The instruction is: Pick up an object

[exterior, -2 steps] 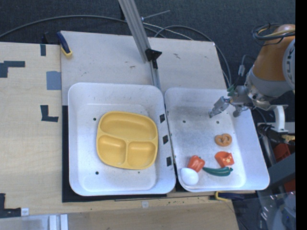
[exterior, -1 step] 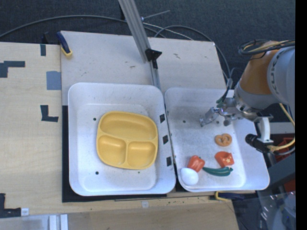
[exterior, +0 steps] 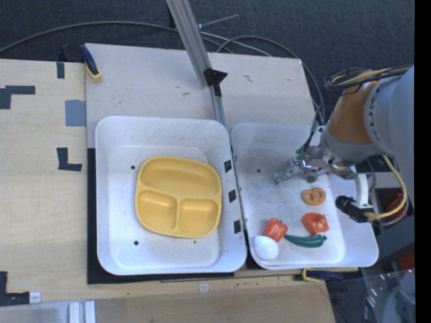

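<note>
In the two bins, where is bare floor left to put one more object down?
Right bin: the far-left part, between the bin wall and the gripper, is bare. Its near end is crowded: cookie, red block, green pepper, orange piece, white egg. Left bin: the yellow tray takes the middle; bare strips lie around it.

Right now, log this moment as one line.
gripper: above right bin floor, holding nothing | toys at front: cookie, green pepper, egg | yellow tray: left bin
</note>
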### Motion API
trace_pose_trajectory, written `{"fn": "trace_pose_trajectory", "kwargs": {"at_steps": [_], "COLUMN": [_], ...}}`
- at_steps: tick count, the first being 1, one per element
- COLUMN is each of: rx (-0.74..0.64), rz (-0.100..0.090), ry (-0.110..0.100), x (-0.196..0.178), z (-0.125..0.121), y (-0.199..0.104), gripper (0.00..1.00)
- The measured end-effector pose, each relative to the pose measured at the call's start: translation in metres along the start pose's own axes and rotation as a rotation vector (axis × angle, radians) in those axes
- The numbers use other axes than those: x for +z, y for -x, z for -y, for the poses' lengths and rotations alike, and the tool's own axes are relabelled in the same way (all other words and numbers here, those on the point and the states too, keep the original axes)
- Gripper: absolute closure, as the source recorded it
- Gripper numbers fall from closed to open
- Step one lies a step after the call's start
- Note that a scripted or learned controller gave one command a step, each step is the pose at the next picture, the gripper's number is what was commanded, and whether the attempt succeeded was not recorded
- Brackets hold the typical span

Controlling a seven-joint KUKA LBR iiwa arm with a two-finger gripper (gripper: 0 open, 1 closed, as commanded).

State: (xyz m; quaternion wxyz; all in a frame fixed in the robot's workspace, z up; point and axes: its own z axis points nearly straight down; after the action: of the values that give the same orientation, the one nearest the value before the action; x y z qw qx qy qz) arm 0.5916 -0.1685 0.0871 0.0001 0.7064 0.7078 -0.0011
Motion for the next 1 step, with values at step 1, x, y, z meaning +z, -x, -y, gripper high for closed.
{"fn": "trace_pose_trajectory", "kwargs": {"at_steps": [1], "rx": [-0.001], "rz": [-0.002], "ry": [-0.001], "x": [-0.0113], "z": [-0.0001], "y": [-0.0008], "gripper": [1.0]}}
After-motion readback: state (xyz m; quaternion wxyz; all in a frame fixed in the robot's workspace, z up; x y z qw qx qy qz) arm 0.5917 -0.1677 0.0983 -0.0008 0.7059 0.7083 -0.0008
